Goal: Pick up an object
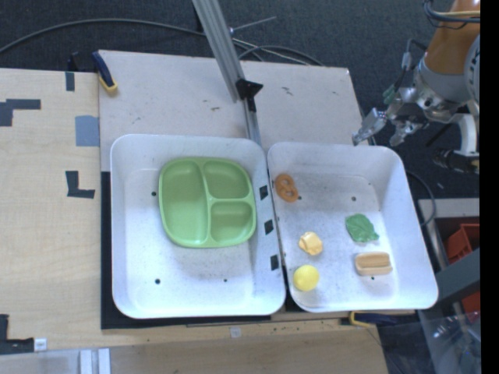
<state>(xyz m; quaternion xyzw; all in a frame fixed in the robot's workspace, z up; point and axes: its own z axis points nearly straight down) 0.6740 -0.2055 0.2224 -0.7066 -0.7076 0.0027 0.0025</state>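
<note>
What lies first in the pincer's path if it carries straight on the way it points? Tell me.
The pincer hangs by the far right corner of the right shallow white bin, pointing down and left. Probably it would first meet that bin's far rim or bare floor; the height is unclear.

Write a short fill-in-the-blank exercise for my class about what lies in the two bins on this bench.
1. The green plate lies in the ____ bin.
2. The plate has ____ compartments.
3. The yellow ball sits in the ____ bin, near its front edge.
4. The gripper hangs above the right bin's ____ corner.

Missing words: left; three; right; far right
</note>
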